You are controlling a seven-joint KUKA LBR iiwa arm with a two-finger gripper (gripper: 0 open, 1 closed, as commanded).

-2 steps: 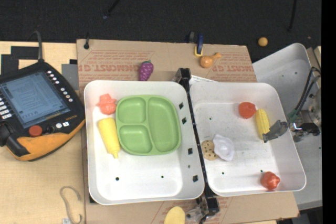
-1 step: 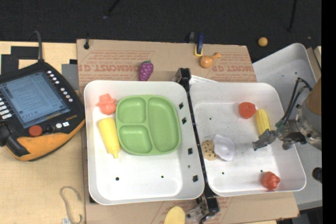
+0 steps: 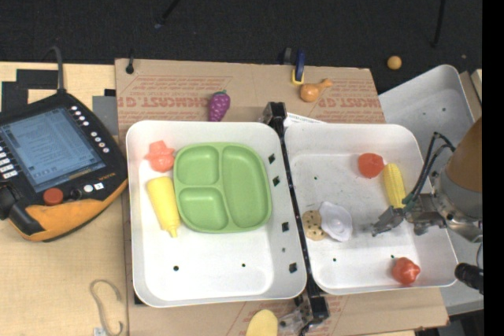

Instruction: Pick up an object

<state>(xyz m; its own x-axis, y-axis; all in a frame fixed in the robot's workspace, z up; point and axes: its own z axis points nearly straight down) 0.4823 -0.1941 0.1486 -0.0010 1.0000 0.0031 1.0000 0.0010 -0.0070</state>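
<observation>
My gripper hangs low over the right side of the right bin, open, with nothing between its fingers. A yellow corn cob lies just behind it, and a red tomato sits further back to the left. A red strawberry rests near the bin's front right corner, in front of the gripper. To the gripper's left lie a white crumpled object and a brown cookie.
The left bin holds a green divided plate, a yellow bottle and a pink toy. Outside the bins are a purple grape bunch, an orange gourd, a yellow object and a control pendant.
</observation>
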